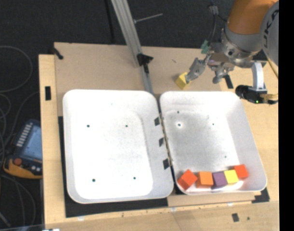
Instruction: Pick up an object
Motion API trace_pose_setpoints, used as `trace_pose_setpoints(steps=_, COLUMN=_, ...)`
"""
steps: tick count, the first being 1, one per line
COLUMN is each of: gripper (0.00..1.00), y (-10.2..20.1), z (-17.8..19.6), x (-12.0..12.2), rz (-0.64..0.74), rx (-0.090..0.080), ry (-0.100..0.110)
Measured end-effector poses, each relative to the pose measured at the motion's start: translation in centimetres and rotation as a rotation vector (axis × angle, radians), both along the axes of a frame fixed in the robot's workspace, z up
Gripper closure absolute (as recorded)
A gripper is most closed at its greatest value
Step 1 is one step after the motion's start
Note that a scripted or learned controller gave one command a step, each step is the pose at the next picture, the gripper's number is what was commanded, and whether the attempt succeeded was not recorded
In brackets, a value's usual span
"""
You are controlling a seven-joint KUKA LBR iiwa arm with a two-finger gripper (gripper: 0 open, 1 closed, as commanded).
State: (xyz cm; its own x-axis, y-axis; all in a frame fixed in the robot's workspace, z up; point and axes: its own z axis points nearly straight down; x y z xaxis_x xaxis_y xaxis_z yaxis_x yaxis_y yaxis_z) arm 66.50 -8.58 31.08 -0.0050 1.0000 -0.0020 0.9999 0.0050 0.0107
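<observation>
My gripper [185, 79] hangs at the upper right, above the far rim of the right bin [243, 129]. It is shut on a small yellow block [181, 81], which sits tilted at the tip of the grey fingers [196, 69]. Several other blocks lie in a row along the right bin's near wall: an orange-red block [187, 178], an orange block [205, 178], a purple block [219, 179], a second yellow block [231, 177] and a red block [241, 171].
The left bin [108, 143] lies beside the right one, joined by clips at the middle. A slanted metal rail [130, 30] rises behind the bins. Cables and a handheld pendant [29, 148] lie off the bench at left.
</observation>
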Motion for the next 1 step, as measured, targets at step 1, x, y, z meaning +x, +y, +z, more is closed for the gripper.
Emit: trace_pose_setpoints(steps=1, gripper=0.00, y=4.25, z=-2.75, x=-9.02, rz=0.003, rx=0.002, ry=0.014)
